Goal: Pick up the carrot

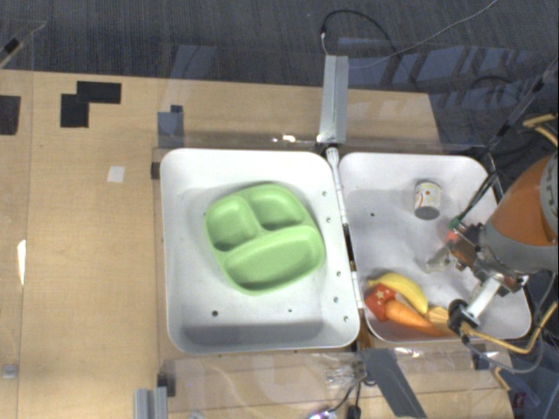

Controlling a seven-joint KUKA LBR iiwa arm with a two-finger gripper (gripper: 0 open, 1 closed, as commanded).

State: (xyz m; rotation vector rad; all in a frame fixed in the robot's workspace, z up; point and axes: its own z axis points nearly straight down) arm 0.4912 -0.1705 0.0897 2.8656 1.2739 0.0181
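No brand or readable writing anywhere I can make out; the small can point(426, 199) in the right bin point(384, 177) has a pale body w/ a red patch low on its label, but it's too small to read. Taking the carrot point(410, 316) as my landmark: it lies orange and tilted at the near edge of the right bin, tip pointing toward the gripper point(460, 314). Touching the carrot on its left is a red item point(377, 302), prob. a tomato or pepper, can't say which. Just behind the carrot, touching it, is a yellow banana point(406, 290). The can sits well behind the carrot, toward the bin's far side. Left of the carrot, across the divider, is the left bin point(188, 330) w/ a green sectioned plate point(265, 236), three compartments. Right of the carrot the arm point(528, 221), orange band and grey wrist, comes in, partly cut off by the frame edge. The gripper's dark tip sits just beside the carrot's right end, maybe touching; I can't tell. I also can't tell whether the fingers are apart or together: they're small, dark and blurred. Nothing shows the carrot between them; it rests on the bin floor. Cables point(511, 120) cross the bench behind the arm.
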